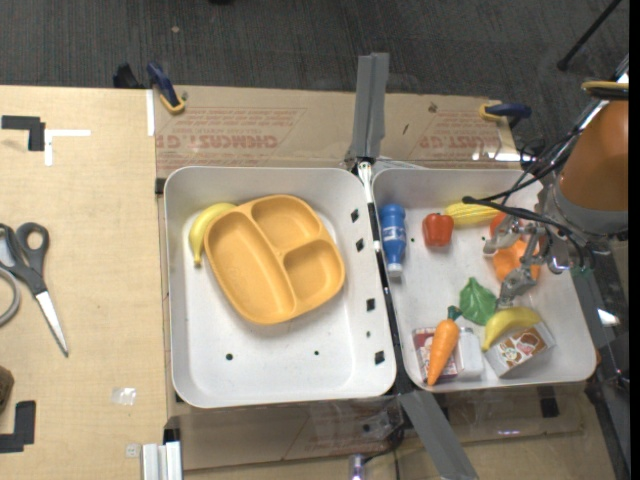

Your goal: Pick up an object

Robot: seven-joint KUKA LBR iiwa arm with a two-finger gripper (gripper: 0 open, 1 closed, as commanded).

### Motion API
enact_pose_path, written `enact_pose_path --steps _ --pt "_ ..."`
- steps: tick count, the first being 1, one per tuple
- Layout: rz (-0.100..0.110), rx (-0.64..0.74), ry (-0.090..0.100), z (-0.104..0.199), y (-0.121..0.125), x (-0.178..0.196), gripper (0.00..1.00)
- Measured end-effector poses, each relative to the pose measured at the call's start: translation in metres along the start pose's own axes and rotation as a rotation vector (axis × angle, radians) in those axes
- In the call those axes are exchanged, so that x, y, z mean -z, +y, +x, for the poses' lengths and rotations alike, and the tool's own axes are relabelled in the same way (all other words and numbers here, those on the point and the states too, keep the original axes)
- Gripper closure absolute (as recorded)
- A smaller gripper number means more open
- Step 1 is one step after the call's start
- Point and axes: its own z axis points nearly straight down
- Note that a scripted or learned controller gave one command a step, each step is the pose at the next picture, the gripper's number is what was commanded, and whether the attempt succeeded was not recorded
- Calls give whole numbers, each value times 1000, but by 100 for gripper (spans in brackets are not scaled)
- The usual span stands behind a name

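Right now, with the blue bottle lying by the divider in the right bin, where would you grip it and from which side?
Probably across the middle of the blue bottle, coming straight down from above. It lies flat with its long axis running up-down in the view, close to the right bin wall on its left, so the jaws should close left-right across its narrow width, though wall clearance looks tight.

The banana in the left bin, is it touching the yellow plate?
Touching. In the camera view, the banana curves snugly against the plate's upper-left rim, no white bin floor between them.

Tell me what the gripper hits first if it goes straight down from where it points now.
Probably the orange toy under the gripper in the right bin, though height above it is unclear from this slanted view. The green piece and yellow banana lie just beside that line.
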Motion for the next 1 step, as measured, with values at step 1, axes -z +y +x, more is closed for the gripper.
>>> enact_pose_path --steps 1 --pt "0 2 -5 -2 1 10 100"
